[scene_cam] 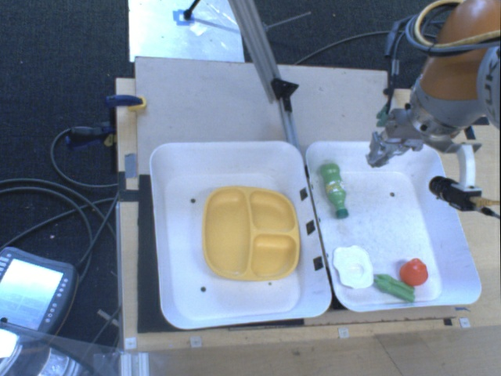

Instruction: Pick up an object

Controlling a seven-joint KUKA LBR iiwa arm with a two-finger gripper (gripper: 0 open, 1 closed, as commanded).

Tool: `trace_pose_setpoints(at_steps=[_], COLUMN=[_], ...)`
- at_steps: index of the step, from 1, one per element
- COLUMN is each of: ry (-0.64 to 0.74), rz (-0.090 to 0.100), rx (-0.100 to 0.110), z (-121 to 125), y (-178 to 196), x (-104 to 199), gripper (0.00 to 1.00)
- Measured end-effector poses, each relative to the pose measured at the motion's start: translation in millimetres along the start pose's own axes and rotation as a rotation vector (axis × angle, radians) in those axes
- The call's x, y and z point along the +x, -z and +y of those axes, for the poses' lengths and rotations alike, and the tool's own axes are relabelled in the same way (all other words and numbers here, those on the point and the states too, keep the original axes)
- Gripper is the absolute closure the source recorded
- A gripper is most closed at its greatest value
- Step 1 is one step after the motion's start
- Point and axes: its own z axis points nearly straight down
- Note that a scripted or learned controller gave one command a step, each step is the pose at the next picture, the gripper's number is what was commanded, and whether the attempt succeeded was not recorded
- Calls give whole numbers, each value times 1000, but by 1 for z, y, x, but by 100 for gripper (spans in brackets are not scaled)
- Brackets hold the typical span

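Tomato [414, 272], bean [394, 287], egg [353, 266] lie clustered; bottle [333, 188] near fingers [379, 152], whose spread is unclear.

robot lab – clamped bench [203, 100], teach pendant [31, 284]

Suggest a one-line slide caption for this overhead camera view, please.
Gripper poised over right bin holding green bottle; yellow tray in left bin.

Two bins [235, 159], one plate [250, 232], four toys [333, 188]
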Motion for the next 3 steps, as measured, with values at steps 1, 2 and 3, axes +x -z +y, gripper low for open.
trace_pose_setpoints(at_steps=[1,2,3], ry=[0,0,0], rz=[0,0,0], rx=[-1,-1,-1], z=[-14,-11,-17], y=[2,-7,-7], x=[49,102,159], gripper=[100,100,100])
